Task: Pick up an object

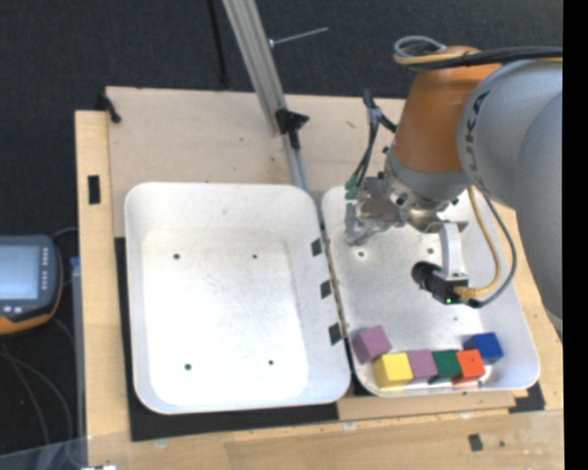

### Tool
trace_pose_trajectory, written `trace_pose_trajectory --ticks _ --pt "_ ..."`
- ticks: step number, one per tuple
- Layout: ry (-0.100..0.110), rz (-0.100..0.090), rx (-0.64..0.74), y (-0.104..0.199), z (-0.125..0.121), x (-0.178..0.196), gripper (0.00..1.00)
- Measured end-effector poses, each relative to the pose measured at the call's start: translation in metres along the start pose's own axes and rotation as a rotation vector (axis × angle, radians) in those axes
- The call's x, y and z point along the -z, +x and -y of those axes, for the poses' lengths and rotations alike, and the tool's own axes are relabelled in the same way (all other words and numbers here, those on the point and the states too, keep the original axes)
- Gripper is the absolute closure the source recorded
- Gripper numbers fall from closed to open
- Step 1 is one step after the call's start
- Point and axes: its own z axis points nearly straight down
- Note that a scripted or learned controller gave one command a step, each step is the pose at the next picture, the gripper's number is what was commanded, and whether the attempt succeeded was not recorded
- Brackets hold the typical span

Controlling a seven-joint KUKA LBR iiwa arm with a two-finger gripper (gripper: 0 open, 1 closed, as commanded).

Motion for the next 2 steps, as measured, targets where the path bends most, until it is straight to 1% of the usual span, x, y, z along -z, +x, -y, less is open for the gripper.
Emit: trace_pose_trajectory --ticks 1,2 --pt "-0.005 0.000 0.007 0.029 -0.055 0.036 1.00" --pt "0.006 0.001 0.006 0.047 -0.017 0.018 1.00"
